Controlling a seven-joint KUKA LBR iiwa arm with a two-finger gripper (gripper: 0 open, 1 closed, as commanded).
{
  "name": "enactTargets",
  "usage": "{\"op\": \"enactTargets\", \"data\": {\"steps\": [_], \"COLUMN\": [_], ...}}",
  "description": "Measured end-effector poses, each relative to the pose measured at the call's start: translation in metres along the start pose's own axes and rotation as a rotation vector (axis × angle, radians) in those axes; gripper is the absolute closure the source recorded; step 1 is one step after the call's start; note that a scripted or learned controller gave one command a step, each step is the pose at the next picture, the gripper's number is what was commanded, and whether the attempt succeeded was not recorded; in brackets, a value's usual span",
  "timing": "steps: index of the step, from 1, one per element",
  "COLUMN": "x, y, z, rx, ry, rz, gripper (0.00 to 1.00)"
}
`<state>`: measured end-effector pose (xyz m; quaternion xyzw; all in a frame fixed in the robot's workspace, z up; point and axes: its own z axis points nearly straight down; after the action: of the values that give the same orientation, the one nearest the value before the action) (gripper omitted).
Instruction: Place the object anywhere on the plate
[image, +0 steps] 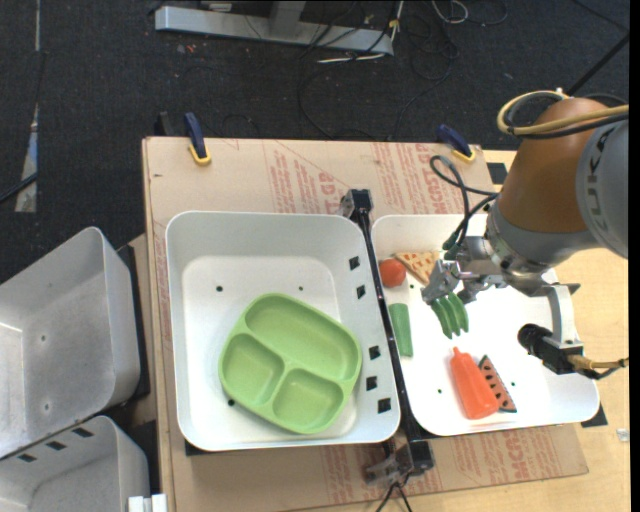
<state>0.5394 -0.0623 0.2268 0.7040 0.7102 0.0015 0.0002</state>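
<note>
Hand (449, 297), metal-fingered, grasps a ridged green toy (452, 313); glossy three-compartment plate (290, 362) sits apart.

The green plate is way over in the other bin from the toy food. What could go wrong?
The gripper sits right above a green veggie, with a tomato and pizza slice close by, so it might bump those or grab badly. To reach the green plate, the food must cross the bin walls and could drop there. It could also land beside the plate.
</note>
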Motion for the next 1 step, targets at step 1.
{"op": "enactTargets", "data": {"steps": [1], "x": [0.0547], "y": [0.0008], "z": [0.0098], "rx": [0.004], "ry": [0.0], "rz": [0.001], "gripper": [1.0]}}
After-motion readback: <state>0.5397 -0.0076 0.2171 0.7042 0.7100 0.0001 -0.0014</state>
